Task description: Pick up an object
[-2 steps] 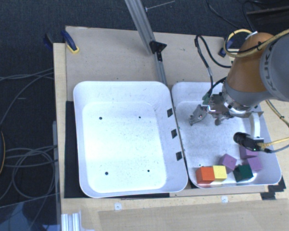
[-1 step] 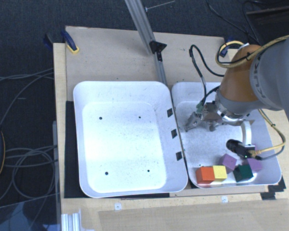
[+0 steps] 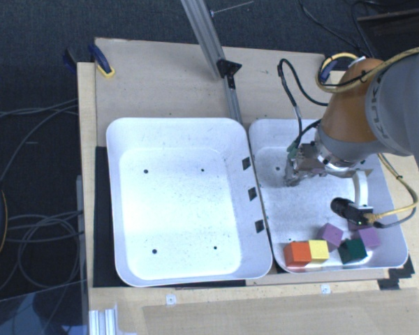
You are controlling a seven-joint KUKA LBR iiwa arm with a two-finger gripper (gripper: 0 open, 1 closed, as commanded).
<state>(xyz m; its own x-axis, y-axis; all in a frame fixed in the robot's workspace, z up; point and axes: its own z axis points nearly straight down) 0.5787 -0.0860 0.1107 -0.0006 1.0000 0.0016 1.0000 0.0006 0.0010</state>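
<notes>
Two bins: shallow white plastic trays (image 3: pixel 174 135) side by side on the worktop.
Gripper (image 3: pixel 293 176): over right bin's bare floor, holding nothing.
Blocks: orange cube (image 3: pixel 298 252), yellow cube (image 3: pixel 318 250), near corner; no long axis.

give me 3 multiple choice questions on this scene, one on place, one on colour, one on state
1. Where are the blocks?
A. left bin
B. right bin, near corner
C. on the bench

2. What colour is the block beside the yellow one, on its left?
A. orange
B. blue
C. white

3. Where is the gripper?
A. over the left bin
B. touching the blocks
C. over the right bin, apart from the blocks

Key: 1 B, blocks cluster in the right bin; 2 A, orange block touches yellow block; 3 C, gripper sits above bare floor.
</notes>
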